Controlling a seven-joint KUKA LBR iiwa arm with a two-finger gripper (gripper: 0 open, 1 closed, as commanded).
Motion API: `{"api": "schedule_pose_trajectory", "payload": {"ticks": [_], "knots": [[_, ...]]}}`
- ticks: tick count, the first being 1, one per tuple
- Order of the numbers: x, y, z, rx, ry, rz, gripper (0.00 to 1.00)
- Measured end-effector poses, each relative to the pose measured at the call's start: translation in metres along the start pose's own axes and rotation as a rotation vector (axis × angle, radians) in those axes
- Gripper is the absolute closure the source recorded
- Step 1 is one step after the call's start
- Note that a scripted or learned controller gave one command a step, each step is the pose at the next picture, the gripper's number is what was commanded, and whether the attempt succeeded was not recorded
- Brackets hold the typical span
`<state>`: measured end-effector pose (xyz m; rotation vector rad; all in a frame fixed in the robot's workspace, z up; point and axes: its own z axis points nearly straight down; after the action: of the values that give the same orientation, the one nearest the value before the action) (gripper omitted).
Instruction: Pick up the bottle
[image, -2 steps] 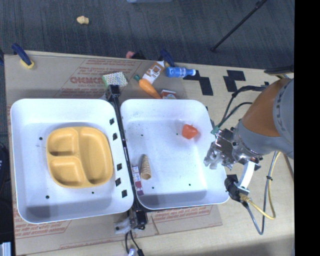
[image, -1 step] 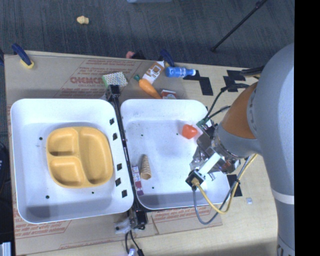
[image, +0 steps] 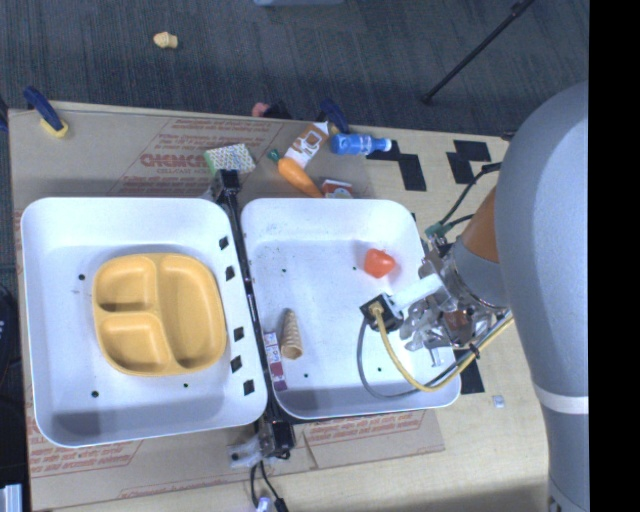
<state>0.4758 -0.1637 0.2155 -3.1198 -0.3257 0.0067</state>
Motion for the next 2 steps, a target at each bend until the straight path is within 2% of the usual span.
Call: {"api": "schedule_pose_trajectory", "payload": {"ticks": [1, 2], "knots": [[-0.002, 0.008, 0.001, 0.001, 0.000, 0.001, 1.00], [-0.006, 0.028, 0.005, 0.000, 0.001, -0.027, 1.00]]}}
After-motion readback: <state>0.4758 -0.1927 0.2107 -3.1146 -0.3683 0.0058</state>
